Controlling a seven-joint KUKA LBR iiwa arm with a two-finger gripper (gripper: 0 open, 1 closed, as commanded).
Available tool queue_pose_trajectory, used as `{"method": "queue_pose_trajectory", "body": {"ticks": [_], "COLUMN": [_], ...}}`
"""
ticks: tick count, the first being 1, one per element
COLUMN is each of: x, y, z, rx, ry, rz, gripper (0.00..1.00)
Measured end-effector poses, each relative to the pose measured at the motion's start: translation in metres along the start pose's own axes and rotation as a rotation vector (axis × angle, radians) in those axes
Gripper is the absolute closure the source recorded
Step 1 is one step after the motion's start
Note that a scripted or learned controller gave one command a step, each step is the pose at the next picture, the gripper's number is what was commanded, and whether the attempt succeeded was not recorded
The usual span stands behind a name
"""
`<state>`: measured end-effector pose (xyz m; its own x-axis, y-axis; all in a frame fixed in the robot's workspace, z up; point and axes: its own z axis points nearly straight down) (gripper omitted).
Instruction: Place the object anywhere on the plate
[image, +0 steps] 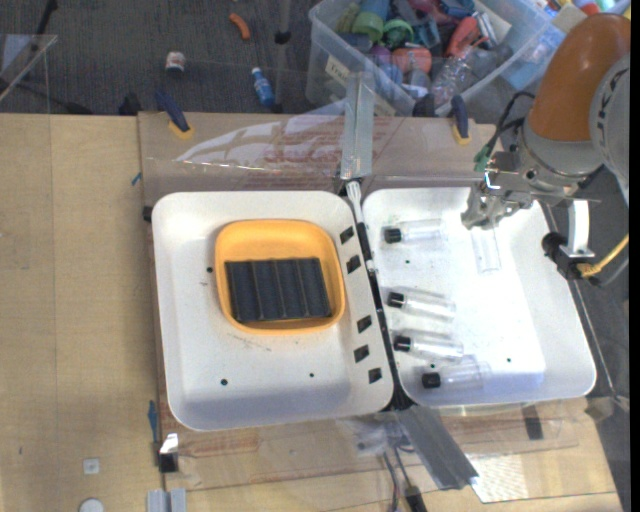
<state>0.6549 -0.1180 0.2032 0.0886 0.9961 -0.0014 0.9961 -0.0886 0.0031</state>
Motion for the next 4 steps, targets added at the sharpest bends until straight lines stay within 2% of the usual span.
{"method": "queue_pose_trajectory", "body": {"ticks": [1,2,3,4], "x": [0.035,0.058,0.092,0.116], "y": [0.009,0.007,0.004,0.003], "z": [0.007,0.017,0.004,-0.015], "rx": [-0.001,0.003,-0.001,-0.005], "ry": [0.0,0.002,0.002,0.001], "rz": [-0.113,-0.227,-0.481,-0.663], "gripper": [1.0,1.0,1.0,1.0]}}
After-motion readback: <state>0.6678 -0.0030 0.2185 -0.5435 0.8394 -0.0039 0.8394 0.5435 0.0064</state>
